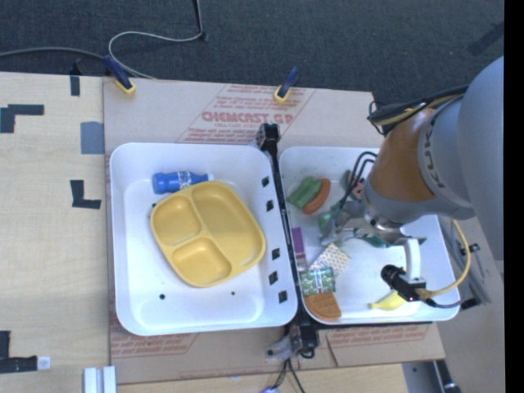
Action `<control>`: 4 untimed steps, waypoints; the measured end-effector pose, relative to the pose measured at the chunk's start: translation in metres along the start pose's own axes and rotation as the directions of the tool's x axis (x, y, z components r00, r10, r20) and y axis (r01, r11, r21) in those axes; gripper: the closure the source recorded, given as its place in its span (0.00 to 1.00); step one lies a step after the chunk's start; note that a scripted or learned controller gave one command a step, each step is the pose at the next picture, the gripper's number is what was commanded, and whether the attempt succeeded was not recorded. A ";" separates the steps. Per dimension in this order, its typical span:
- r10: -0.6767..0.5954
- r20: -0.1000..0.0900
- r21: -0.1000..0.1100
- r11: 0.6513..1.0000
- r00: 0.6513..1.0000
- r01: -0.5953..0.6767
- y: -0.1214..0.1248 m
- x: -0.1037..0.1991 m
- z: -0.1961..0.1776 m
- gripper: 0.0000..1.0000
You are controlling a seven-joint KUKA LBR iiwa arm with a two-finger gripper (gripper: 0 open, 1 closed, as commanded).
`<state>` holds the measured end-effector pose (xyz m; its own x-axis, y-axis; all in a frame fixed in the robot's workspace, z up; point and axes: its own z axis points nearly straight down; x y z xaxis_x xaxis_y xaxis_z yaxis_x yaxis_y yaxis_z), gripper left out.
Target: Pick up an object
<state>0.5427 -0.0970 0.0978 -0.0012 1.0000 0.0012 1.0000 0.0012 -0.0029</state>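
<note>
Grey arm with orange band reaches in from the right, wrist low over the right-hand shallow white bin. Claw sits near that bin's middle-left; whether it is spread or pressed together, cannot tell, the wrist hides it

Nearest candidate: checkered white-and-tan flat packet, just below the claw in the view, lying flat, long axis slanted. Judgement: a short drop toward the near rim would bring the claw over it

Other things close by:
- green block with orange-red piece, just beyond the claw toward the far rim
- green patterned flat packet and brown waffle-textured piece, near the bin's front-left corner
- thin purple stick along the divider wall
- yellow banana-shaped toy, at the front, well apart from the claw

Crowding is the risk: packets overlap, thin and flat, hard to pinch

Left-hand white bin holds a yellow sectioned plastic tray and a blue bottle; both far from the claw across the divider
</note>
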 end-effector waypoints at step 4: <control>0.002 0.001 0.000 1.000 1.000 -0.002 -0.011 -0.009 0.008 0.00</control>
<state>0.5315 -0.1062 0.0902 0.0006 1.0000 -0.0002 1.0000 -0.0006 -0.0028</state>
